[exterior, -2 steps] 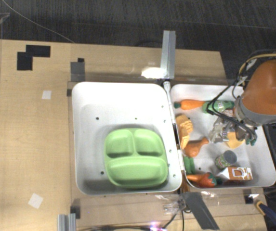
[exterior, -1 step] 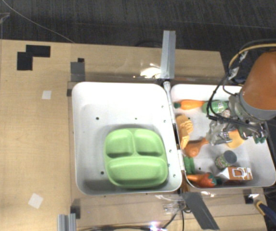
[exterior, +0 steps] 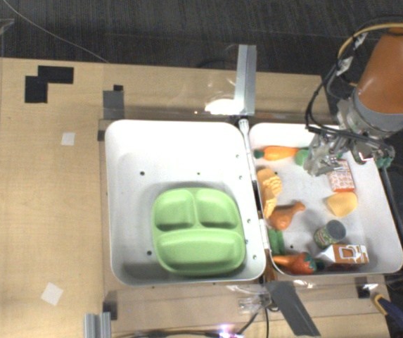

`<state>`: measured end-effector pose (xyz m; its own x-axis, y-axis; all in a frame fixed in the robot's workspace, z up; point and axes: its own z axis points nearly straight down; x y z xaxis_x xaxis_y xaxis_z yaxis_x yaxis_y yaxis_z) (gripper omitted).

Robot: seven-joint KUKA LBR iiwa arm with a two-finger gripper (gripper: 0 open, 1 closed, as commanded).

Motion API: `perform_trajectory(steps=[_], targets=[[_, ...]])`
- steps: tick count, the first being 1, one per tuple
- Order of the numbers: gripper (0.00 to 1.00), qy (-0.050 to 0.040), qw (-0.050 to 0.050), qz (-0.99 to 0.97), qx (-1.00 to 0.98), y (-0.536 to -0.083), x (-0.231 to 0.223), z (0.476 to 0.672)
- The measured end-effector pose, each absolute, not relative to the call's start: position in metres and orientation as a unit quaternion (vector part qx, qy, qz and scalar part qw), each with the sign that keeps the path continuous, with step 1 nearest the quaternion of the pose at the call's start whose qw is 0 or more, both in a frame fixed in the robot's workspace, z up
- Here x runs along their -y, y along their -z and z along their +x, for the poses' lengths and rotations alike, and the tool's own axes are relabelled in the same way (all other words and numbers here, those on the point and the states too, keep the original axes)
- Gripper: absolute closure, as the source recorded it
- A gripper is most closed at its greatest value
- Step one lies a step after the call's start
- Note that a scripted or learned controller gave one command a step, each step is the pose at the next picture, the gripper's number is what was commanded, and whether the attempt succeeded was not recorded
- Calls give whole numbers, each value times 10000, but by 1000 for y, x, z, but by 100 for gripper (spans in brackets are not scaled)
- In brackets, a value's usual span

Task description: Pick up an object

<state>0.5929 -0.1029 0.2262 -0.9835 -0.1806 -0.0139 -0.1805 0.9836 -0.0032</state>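
My gripper hangs over the back of the right bin, under the orange-banded wrist. It sits just right of an orange carrot with a green top, and just above a red and white packet. Nothing shows between its fingers. Also in this bin lie a yellow lemon-like piece, a brown drumstick, a tan pastry, a small can, an orange juice carton and a second carrot.
The left bin holds a green divided plate towards its front. A metal post stands behind the wall between the bins. Cables loop beside the wrist.
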Motion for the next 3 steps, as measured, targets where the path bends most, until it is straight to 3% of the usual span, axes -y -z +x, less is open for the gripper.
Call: perform_trajectory(steps=[1,2,3], targets=[[100,14,51,-2082,-9781,-206,150,600],[100,16,40,-3195,-9476,-170,206,593],[100,30,63,-3882,-9216,-196,205,633]])
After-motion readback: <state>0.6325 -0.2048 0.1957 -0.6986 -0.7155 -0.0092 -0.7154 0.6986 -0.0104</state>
